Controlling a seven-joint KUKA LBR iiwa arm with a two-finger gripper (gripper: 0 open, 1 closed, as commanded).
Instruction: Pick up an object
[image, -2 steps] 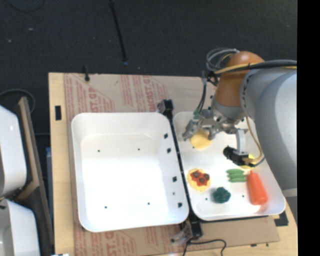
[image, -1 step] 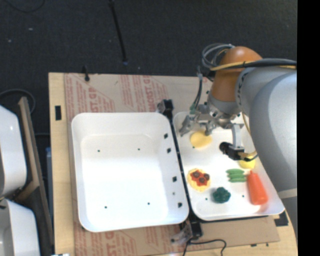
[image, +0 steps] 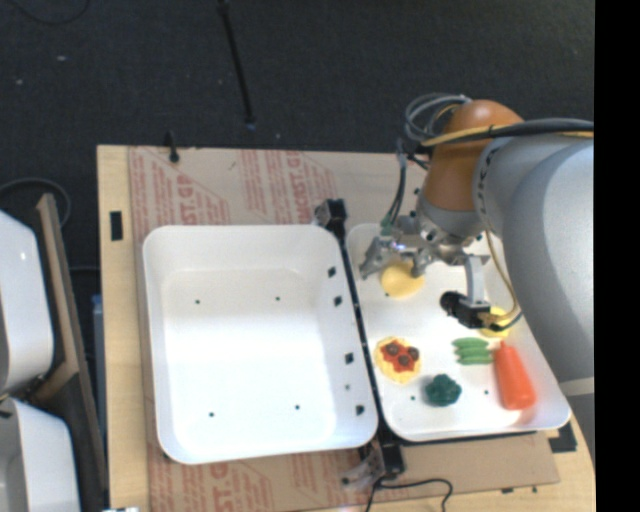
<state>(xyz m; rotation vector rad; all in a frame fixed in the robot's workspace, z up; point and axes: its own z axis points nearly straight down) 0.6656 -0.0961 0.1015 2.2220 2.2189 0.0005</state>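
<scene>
Overhead slanted view of the bench. Two shallow white bins sit side by side on a sheet of cardboard (image: 230, 190) printed in red: the left bin (image: 250, 340) and the right bin (image: 432, 325), their inner walls touching along a seam that runs from far to near. A small black clamp (image: 330, 212) sits at the far end of that seam.

The grey arm (image: 540, 230) enters from the right, its orange band (image: 460, 170) above the wrist, and points down into the far part of the right bin. The gripper (image: 400, 260) hangs there with its two metal fingers spread apart and nothing between them. Just on their near side lies a pale yellow rounded object (image: 403, 285) (lemon-like in colour and outline); whether the fingertips touch it cannot be told from this angle.

All the loose items lie in the right bin. Near the seam, to the near side of the yellow object and apart from it, lies a flat yellow disc with red and dark topping (image: 398, 359). A dark green lumpy piece (image: 441, 390) lies just near and right of the disc. A bright green pod (image: 471, 350) lies toward the right wall, and an orange carrot (image: 513, 377) lies lengthwise just right of it, close beside the bin's right wall.
</scene>
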